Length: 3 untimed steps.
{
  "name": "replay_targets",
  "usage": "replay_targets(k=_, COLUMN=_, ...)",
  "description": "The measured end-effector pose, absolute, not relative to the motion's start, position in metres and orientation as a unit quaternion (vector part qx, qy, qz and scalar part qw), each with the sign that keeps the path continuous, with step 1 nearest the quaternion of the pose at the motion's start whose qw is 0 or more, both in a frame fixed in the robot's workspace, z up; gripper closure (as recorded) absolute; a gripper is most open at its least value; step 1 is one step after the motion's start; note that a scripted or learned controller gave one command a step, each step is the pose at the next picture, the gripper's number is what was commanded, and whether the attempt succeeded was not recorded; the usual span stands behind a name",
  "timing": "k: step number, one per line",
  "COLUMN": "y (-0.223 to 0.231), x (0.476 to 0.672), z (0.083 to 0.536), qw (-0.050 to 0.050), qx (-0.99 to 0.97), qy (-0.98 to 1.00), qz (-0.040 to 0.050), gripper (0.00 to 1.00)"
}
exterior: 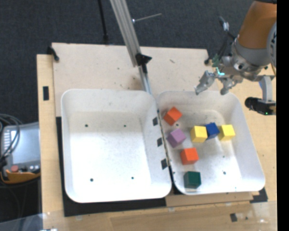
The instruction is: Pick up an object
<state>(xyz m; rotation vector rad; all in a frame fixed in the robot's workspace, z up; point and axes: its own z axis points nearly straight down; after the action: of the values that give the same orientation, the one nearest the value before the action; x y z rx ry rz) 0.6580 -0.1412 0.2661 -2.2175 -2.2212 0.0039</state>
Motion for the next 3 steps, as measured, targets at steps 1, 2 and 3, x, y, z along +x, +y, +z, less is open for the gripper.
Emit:
replay_targets(k=1, y=-0.142, x=0.659, z=0.269, qw=-0.001, qx=-0.706, qy=-0.708, qz=0.0008, gripper=0.0)
replay_targets(k=2, y=-0.139, x=0.659, z=0.206, qw=0.001, qx=-0.706, qy=-0.708, qz=0.002, gripper=0.0)
replay_targets(k=3, y=-0.132, x=0.658, z=0.148, qw=0.001, qx=-0.705, qy=-0.709, qz=0.0019, gripper=0.0)
